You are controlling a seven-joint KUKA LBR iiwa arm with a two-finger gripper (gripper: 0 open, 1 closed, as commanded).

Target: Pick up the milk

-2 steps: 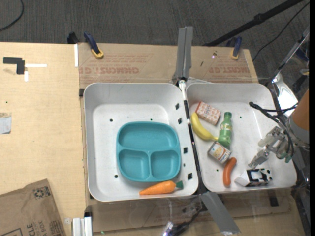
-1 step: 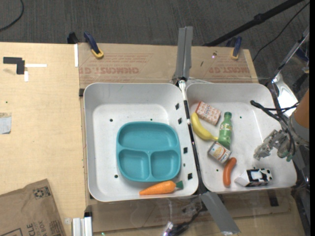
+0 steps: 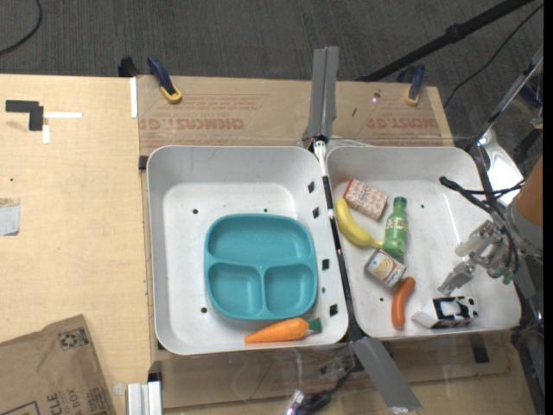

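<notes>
Carrot (image 3: 278,330) at 6 o'clock of the left bin (image 3: 164,258), against its near wall beside the teal plate (image 3: 260,265).

Milk carton (image 3: 455,311) lies on its side at 5 o'clock of the right bin (image 3: 371,318), near the corner. Gripper (image 3: 471,262) hangs just above it toward 1 o'clock, spread and grasping nothing, likely lining up its descent. Sausage (image 3: 400,303), can (image 3: 384,268), bottle (image 3: 396,227), banana (image 3: 353,225) and box (image 3: 365,198) sit toward 9 o'clock, clear of the approach.

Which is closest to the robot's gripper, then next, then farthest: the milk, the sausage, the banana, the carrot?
From the gripper:
1. Milk, just below it.
2. Sausage, to its left.
3. Banana, by the bins' divider.
4. Carrot, in the left bin.
</notes>
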